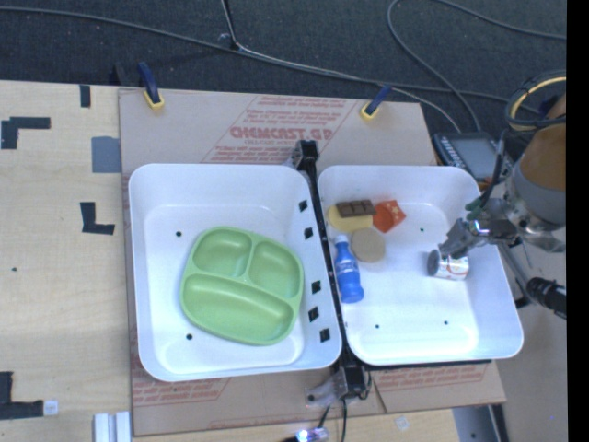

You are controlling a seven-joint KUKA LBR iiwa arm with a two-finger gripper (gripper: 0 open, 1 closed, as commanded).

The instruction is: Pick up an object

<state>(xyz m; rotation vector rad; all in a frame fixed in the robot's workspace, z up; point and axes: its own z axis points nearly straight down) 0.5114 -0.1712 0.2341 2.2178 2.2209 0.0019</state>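
In the camera view, the two-finger gripper (451, 263) hangs low over the right white bin (414, 339), near its right wall; whether its tip is wide or narrow I cannot tell. The pickable things cluster well to its left, probably out of reach for now: a blue plastic bottle (347, 272), a round tan disc (369, 245), a brown block (354, 209) and an orange-red chunk (389, 215). A green divided plate (243, 285) lies farther left.

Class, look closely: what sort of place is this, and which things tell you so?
Probably a robotics lab test bench: two white bins clamped on cardboard, a grey robot arm reaching in, and loose cables across the floor.
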